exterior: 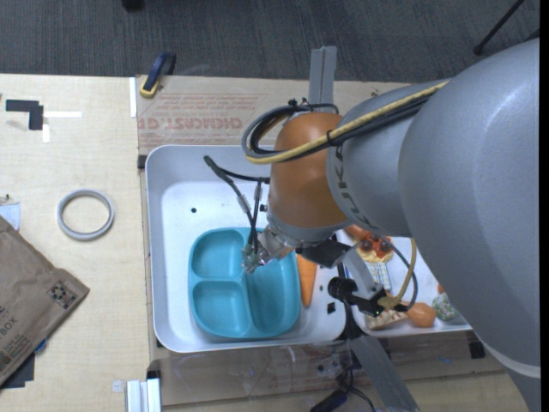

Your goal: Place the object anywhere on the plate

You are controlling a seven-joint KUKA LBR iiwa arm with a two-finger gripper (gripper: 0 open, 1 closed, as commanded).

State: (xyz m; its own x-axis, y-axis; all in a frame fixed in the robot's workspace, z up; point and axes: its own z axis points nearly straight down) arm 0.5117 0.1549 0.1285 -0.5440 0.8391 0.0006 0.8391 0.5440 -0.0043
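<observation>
Your tool [253, 260] hangs low over the blue divided plate [225, 294] in the left white bin [171, 187], near the plate's upper right compartment. You cannot tell how it is set or whether it has anything. An orange carrot [307, 283] lies just beside the plate's right edge. More small items [403, 312] sit in the right bin.
</observation>
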